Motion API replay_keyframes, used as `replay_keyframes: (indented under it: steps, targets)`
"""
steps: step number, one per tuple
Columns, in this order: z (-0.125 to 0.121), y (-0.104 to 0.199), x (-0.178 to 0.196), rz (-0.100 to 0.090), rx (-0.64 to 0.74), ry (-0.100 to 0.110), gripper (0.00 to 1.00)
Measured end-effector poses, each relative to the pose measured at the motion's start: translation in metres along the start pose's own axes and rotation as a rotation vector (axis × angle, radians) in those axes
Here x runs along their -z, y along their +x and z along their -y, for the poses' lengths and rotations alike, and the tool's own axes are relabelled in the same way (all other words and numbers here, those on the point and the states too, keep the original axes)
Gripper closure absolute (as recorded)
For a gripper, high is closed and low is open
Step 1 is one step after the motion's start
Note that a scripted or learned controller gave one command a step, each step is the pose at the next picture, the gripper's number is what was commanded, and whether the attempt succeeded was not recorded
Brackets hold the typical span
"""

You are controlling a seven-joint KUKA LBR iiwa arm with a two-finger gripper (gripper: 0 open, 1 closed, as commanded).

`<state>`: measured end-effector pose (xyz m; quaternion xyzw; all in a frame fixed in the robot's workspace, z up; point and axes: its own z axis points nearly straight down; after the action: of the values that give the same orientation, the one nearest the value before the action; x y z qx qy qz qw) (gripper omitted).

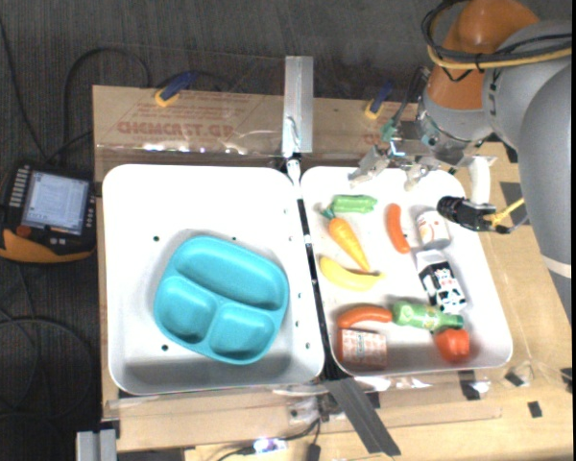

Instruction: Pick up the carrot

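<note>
The gripper (396, 168) hangs over the far edge of the right bin (499, 301). Its two fingers (368, 169) are spread apart and there is nothing between them.

The carrot (347, 238) lies in the right bin, near the far left corner. It is orange with a green top, and its point aims toward the near side. It is a little way from the gripper, not touching it. A green toy (351, 204) lies just beside the carrot's top. A yellow banana (347, 274) sits right at the carrot's point.

Next to these is a thin orange-red toy (396, 228) and a small white bottle (430, 229). A black and white carton (444, 288) is closer to us. At the near end are a sausage (363, 316), a can (363, 348), a green toy with a red end (432, 323).

The left bin (134, 200) holds a blue tray (221, 297) with three parts. A small screen box (46, 209) sits off to the left of the counter (125, 113).
</note>
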<state>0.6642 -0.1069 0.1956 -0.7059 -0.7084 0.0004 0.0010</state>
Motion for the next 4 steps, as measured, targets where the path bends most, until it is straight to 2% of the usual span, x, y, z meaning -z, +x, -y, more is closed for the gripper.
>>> replay_keyframes:
  steps: [1, 2, 3, 4]
  targets:
    - [-0.004, -0.045, 0.058, 0.005, 0.084, -0.002, 0.00]
    - [0.021, -0.037, 0.092, 0.002, -0.068, -0.001, 0.00]
    - [0.020, 0.011, -0.029, 0.001, 0.015, 0.002, 0.00]
    - [0.041, 0.003, -0.108, -0.002, -0.315, -0.009, 0.00]
